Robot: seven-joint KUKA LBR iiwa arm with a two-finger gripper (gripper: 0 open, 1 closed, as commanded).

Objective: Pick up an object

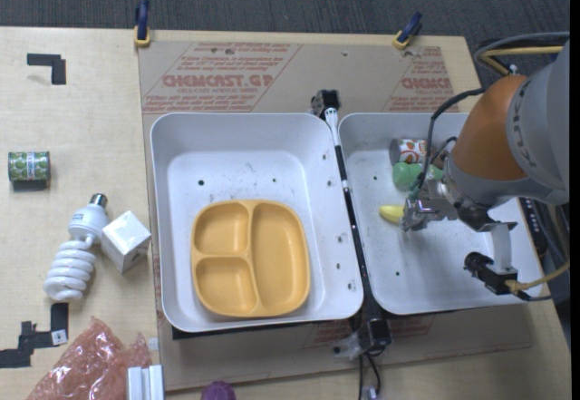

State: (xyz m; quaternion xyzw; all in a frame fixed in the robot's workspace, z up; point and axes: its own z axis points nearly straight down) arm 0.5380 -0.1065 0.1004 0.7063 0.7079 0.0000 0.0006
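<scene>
In the right bin [399, 285], the gripper [415, 215] hangs low over the floor; whether its fingers are released or clenched, I cannot tell. A yellow object [391, 213] lies just beside the fingers, a green object [405, 174] and small can [410, 151] just beyond.

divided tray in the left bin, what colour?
Yellow-orange all over, plain, no pattern. The divided tray shows clearly in the camera view, lying in the left bin.

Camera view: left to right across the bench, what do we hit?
Green can → spiral light bulb → white cube → yellow divided tray in the left bin → yellow object in the right bin → hand → orange arm band.
</scene>
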